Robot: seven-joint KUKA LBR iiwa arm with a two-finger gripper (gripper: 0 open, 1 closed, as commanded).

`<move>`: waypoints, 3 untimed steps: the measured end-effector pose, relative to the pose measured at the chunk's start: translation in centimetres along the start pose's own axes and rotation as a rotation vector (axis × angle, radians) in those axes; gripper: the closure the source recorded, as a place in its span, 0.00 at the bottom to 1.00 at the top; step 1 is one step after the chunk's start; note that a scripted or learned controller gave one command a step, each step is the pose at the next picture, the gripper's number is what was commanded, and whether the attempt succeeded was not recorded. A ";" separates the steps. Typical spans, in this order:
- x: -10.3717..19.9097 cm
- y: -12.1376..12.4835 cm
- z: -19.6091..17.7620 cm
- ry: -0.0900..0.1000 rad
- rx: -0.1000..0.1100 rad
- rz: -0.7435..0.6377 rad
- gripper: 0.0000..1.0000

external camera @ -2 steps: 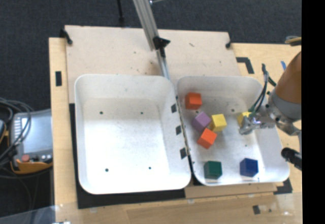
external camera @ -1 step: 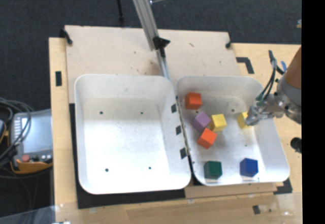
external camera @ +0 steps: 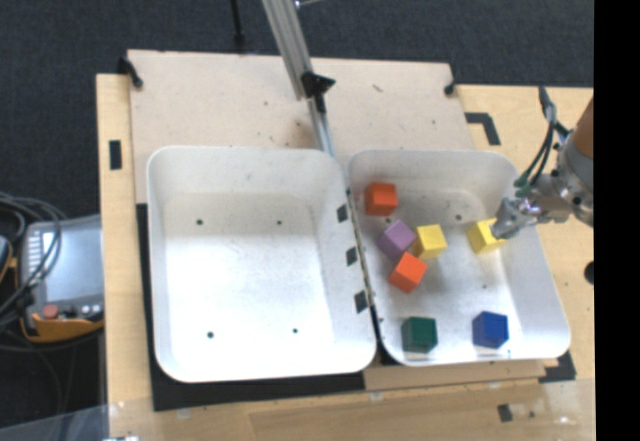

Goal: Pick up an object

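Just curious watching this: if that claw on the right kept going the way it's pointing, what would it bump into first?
Probably the yellow cube right at the gripper tip; depth is hard to judge from above.

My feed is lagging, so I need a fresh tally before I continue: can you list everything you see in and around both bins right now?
orange cubes: 2; one at the right bin's top left, one near its middle left
purple cube: 1, between the two orange ones
yellow cubes: 2; one beside the purple cube, one at the gripper's tip
green cube: 1, bottom of right bin
blue cube: 1, bottom right of right bin
shallow white bins: 2; left, right
aluminium rail: 1, silver, slanting above the bins
gripper: 1, grey, at right bin's right side
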State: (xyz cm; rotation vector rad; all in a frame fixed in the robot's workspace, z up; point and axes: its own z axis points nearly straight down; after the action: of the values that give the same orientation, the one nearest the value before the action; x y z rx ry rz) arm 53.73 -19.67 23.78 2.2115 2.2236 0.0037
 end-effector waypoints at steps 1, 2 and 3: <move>5.5 1.4 0.8 0.003 0.004 -0.002 1.00; 11.4 2.5 0.5 0.004 0.003 -0.003 1.00; 15.4 3.9 0.0 0.003 0.003 -0.001 1.00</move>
State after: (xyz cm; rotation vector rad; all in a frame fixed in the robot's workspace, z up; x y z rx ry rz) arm 57.56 -4.22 23.72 2.2131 2.2285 0.0035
